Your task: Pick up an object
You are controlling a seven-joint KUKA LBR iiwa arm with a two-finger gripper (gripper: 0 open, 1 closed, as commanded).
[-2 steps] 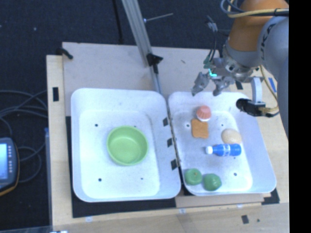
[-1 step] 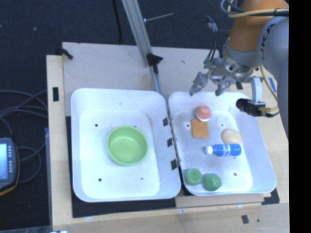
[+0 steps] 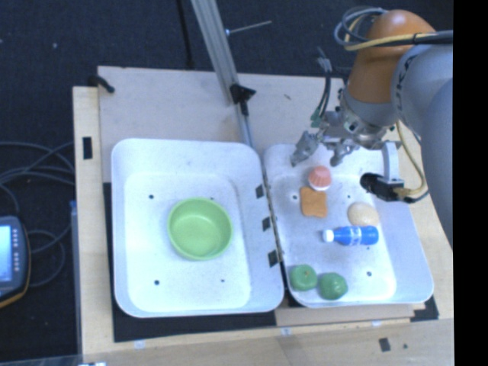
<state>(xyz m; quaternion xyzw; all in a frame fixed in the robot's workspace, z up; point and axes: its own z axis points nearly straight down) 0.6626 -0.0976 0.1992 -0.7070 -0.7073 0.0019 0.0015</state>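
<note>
My gripper [image 3: 320, 152] hangs over the back edge of the right bin [image 3: 404, 280], its two fingers spread apart with nothing between them. Just below it lies a small pink and white ball-like object [image 3: 319, 177], and an orange block [image 3: 313, 203] rests right under that. Further right sits a pale yellow egg-shaped object [image 3: 363, 214], and a blue and white bottle [image 3: 351, 236] lies on its side below it. Two green round items [image 3: 303, 277] [image 3: 332, 285] sit near the bin's front edge.
The left bin [image 3: 137, 280] holds a green bowl [image 3: 200, 228] near its middle. A metal pole [image 3: 217, 40] rises behind the bins, clamped near the divide between them. A black cable connector [image 3: 381, 187] hangs off the arm above the right bin.
</note>
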